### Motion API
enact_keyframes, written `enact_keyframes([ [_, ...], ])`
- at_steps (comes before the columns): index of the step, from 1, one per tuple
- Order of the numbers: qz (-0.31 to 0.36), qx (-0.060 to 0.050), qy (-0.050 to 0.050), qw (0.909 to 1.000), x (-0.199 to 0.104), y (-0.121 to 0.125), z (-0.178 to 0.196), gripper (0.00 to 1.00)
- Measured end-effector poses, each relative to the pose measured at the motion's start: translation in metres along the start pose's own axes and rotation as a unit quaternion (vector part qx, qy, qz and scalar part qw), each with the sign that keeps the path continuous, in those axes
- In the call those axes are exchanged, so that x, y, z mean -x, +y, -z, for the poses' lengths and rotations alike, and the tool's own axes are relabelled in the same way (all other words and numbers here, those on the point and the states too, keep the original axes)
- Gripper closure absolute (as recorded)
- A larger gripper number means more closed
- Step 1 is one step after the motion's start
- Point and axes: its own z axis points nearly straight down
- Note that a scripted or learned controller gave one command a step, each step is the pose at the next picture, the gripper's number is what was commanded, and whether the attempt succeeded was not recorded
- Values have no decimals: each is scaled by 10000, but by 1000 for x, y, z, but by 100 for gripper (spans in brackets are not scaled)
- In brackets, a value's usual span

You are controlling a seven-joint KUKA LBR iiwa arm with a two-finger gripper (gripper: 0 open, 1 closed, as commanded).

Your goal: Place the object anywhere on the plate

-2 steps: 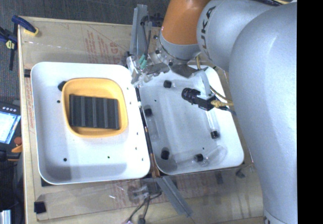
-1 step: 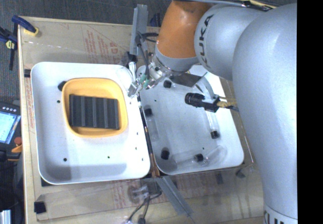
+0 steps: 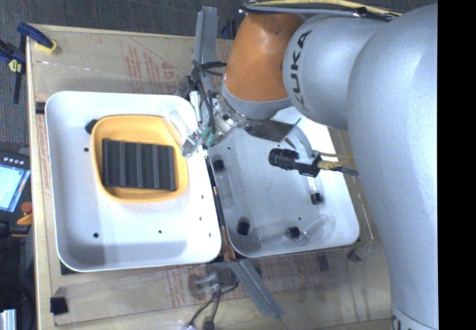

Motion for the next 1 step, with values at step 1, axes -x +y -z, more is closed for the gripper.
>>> enact_keyframes([
  [1,-3,2,0,10000,0,0,0,0],
])
